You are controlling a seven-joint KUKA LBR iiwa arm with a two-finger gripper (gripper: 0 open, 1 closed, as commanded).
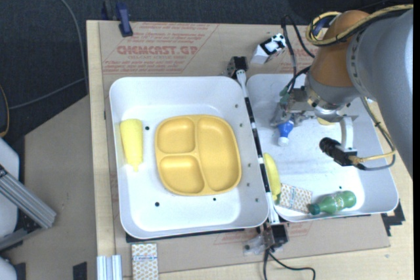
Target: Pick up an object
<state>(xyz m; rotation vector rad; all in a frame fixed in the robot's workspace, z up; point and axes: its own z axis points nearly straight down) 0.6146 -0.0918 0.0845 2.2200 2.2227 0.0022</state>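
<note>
Nearest the lens, a green bottle [333, 202] lay in the right bin [384, 188], while the claw [293, 116], its spread impossible to tell, hung above a small blue-capped tube [284, 132]; descending squarely astride it seemed wisest.

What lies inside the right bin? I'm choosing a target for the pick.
In the right bin: a green bottle, a yellow piece and a blue-and-white tube under the arm, which covers the rest.

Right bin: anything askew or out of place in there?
Mostly tidy. In the right bin, the yellow object lies wedged against the left wall at the divider, and the green bottle lies on its side near the front edge. The gripper hangs above a small blue-and-white tube.
</note>
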